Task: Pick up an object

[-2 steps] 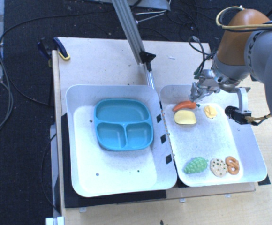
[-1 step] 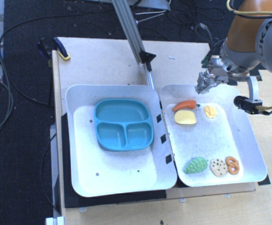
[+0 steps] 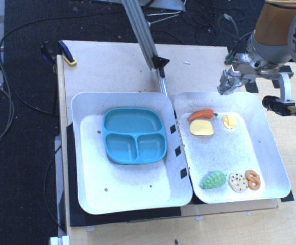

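Observation:
The right bin (image 3: pixel 263 137) holds an orange carrot-like piece (image 3: pixel 201 115), a yellow rounded piece (image 3: pixel 201 128), a small pale yellow piece (image 3: pixel 229 121), a green bumpy piece (image 3: pixel 213 179), a speckled cookie (image 3: pixel 237 182) and a brown pretzel (image 3: pixel 253 179). My gripper (image 3: pixel 227 85) hangs above the bin's far rim, up and to the right of the carrot piece, with no object seen between its fingers.
The left bin (image 3: pixel 87 137) holds a blue divided plate (image 3: pixel 134 135). A slanted metal pole (image 3: pixel 140 24) reaches down to the bins' far junction. Black clips (image 3: pixel 179 149) sit along the seam between the bins. Cables lie on the dark floor to the left.

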`<action>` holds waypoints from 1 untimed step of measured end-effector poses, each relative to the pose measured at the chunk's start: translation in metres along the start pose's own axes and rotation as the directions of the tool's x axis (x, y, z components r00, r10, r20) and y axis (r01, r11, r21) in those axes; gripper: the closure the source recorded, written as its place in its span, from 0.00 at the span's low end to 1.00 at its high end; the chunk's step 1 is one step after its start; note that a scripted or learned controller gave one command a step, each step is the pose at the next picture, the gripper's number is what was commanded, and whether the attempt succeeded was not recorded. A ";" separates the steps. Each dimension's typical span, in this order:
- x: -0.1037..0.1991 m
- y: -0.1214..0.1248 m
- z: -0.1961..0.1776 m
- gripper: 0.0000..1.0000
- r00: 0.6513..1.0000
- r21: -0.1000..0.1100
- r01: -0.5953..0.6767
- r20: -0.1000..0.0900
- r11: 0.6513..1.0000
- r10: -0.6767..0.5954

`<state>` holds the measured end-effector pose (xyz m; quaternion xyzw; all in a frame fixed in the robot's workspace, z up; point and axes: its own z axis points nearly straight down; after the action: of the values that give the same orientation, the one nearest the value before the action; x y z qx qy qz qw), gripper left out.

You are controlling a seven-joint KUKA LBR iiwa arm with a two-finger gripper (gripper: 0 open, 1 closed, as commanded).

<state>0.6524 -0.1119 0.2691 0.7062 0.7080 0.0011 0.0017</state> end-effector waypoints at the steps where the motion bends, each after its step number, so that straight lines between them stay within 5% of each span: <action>1: 0.000 0.001 -0.026 1.00 1.000 0.000 0.000 0.000 1.000 0.000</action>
<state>0.6532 -0.1117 0.2954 0.7063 0.7079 0.0011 0.0014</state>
